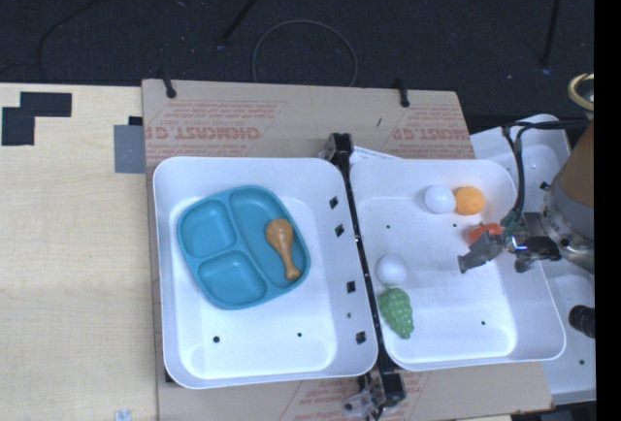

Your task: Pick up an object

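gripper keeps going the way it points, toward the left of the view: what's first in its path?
Probably the white ball near the divider; the gripper points left and slightly down in the view. Bare bin floor lies between them. Height is unclear, so it may pass over.

Arm (582, 186) runs off the right edge, and the small red thing (482, 233) by the gripper (490, 249) is too blurred to identify.

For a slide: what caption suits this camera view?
Gripper over right bin near balls; drumstick on blue tray in left bin.
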`<state>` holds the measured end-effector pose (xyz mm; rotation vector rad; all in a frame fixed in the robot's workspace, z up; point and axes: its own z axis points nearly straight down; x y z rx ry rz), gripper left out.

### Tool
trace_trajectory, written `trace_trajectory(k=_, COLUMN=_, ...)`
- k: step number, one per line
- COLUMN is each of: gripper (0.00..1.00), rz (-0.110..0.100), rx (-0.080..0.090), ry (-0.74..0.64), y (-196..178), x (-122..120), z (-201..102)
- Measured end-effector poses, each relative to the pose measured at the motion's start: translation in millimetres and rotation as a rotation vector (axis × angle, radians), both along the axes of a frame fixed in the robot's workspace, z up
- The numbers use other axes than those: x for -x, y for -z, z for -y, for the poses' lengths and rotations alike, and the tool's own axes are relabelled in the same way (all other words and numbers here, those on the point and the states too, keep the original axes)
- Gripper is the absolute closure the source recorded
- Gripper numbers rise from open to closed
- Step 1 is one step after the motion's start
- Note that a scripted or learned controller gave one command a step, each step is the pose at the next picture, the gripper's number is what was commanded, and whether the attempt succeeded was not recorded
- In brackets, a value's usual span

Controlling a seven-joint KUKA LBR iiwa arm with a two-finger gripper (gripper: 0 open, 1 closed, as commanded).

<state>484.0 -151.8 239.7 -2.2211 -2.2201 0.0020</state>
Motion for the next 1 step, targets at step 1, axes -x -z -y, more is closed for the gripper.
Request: trace_trajectory(k=1, gripper=0.0, rz=-0.008, rx=-0.003, ry=0.0, y=64.1, x=2.1, z=2.1)
